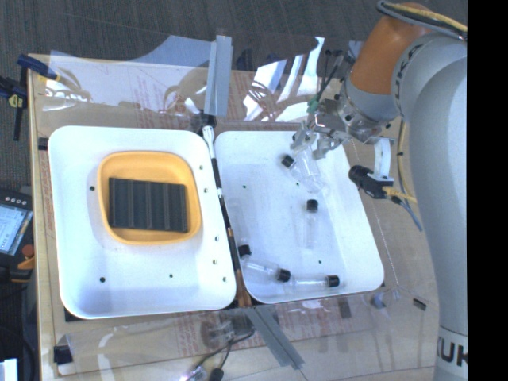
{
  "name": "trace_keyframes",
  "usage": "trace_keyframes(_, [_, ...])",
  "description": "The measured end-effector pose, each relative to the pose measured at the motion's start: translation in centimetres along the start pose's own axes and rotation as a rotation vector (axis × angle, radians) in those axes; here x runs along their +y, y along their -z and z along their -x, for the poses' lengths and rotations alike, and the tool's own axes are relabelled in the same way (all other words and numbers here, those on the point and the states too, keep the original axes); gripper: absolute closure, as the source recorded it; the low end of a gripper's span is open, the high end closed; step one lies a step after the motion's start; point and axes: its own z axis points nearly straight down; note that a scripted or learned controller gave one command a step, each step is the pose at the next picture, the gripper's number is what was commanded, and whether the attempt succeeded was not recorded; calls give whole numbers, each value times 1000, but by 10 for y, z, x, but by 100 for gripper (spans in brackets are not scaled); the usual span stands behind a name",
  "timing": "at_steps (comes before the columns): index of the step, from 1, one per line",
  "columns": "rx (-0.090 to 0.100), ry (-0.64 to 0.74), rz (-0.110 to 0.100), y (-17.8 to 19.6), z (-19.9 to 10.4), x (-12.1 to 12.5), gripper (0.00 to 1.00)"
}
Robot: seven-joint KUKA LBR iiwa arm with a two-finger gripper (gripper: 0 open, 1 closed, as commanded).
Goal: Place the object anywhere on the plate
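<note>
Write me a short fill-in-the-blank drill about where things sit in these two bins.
1. The yellow plate lies in the ____ bin.
2. The clear tubes with black caps lie in the ____ bin.
3. The gripper is over the ____ bin.
4. The insert on the plate is ____ in colour.

Missing words: left; right; right; black

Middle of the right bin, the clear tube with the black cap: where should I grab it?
Grip the tube across its clear body, below the black cap, coming straight down. It seems to lie flat, lengthwise up and down the view, with bare bin floor on either side, so the fingers should close from left and right.
</note>
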Motion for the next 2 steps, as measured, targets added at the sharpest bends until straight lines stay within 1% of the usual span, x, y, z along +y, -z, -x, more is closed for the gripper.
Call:
trace_keyframes(1, [-1, 187, -3, -2, -48, -50, 100])
trace_keyframes(2, [-2, 272, 1, -7, -91, -23, 100])
